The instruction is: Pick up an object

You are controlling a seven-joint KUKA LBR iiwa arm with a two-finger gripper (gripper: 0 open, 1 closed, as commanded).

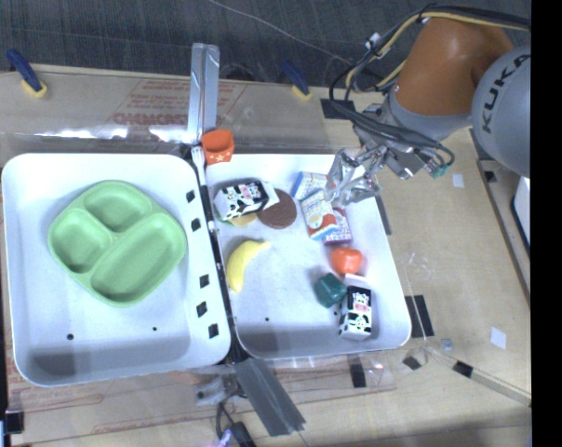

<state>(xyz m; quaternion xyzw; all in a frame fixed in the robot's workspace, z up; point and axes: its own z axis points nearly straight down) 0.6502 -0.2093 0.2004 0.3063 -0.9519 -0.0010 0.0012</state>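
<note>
My gripper (348,187) hangs over the right bin's (290,329) upper right part, just above a small carton with red and blue print (320,216). Its metal fingers point down and left toward that carton. Beside the carton lie a blue-and-white packet (306,185), a brown round cookie (279,210) and a cow-print carton (237,200). Further down are a yellow banana (243,259), an orange-red fruit (346,261), a dark green piece (329,290) and a second cow-print carton (357,311).
The left bin (39,343) holds a green divided plate (118,240). An orange cup (218,145) stands at the top of the divider between the bins. Cables loop around the arm's wrist (393,147) above the right bin's far edge.
</note>
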